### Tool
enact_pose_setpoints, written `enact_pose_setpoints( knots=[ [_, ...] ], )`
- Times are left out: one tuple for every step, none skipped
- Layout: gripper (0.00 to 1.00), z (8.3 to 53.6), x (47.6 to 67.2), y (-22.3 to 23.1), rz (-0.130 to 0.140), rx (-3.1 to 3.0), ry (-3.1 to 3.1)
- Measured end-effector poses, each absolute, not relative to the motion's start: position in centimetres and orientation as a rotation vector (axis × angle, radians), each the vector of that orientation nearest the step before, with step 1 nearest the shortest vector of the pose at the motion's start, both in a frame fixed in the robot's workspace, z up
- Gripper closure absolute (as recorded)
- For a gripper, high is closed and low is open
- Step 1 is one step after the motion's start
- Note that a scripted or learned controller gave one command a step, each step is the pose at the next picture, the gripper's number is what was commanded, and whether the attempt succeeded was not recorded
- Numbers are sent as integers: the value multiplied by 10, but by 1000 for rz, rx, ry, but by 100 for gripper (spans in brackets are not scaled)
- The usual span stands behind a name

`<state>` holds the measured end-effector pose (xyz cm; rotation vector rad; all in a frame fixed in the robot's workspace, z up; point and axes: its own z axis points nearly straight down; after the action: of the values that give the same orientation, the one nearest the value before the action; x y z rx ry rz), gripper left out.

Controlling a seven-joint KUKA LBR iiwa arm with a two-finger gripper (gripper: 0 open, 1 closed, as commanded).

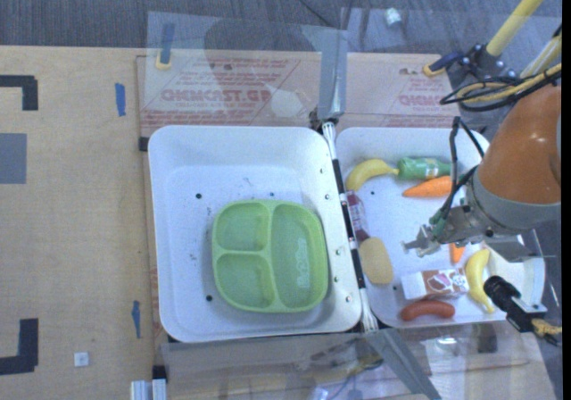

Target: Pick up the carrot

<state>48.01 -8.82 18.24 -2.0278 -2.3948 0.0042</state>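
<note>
From above, you see two white bins side by side on the counter (pixel 71 211); the left bin (pixel 178 153) holds a green divided plate (pixel 269 255); the right bin (pixel 384 300) holds the carrot (pixel 428 187), lying near its far edge just below a green bottle (pixel 423 166) and right of a yellow banana (pixel 369 172); your pincer (pixel 428 242) hovers nearer you than the carrot, apart from it; you cannot tell how wide it stands or whether it holds anything.

Grey arm (pixel 517 202), orange band, black cables.
</note>
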Motion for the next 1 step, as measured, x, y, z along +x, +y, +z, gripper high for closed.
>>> enact_pose_setpoints(
  knots=[
    [100, 190, 481, -89, 5, -2030, -2393]
  ],
)
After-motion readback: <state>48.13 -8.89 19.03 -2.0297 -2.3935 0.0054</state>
